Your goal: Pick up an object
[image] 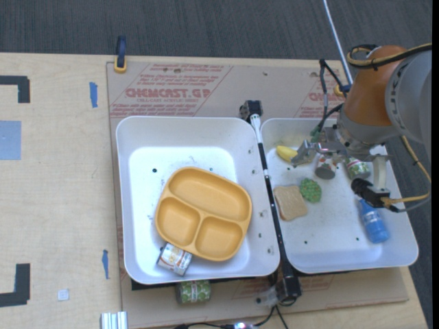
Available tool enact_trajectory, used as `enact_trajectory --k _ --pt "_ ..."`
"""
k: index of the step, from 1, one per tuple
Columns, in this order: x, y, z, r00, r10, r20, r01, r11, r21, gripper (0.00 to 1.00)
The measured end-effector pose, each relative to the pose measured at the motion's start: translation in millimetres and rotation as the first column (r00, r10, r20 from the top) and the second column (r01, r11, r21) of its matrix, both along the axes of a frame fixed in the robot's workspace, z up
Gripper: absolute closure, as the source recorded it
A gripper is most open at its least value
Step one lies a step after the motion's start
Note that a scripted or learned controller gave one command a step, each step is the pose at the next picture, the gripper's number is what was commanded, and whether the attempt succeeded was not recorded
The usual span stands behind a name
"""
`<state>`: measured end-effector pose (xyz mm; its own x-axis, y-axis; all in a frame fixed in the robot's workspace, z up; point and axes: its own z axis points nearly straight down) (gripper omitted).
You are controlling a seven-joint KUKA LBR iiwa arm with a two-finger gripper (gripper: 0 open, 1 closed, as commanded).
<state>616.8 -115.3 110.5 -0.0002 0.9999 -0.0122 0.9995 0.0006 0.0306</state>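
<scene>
Lying upright in view, blue bottle (374,226), cap toward pincer (328,157); pincer's spread indiscernible.

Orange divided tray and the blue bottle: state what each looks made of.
Orange divided tray: likely moulded plastic with a matte to satin finish, given its uniform colour, rounded rims and soft highlights. Blue bottle: probably translucent plastic, since its body looks tinted and slightly glossy; it is too small to be sure.
</scene>
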Motion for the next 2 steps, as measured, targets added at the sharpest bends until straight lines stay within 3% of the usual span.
enact_trajectory --k 2 --pt "-6.7 2.3 -2.4 1.0 -0.001 -0.001 0.001 1.0 0.0 0.0"
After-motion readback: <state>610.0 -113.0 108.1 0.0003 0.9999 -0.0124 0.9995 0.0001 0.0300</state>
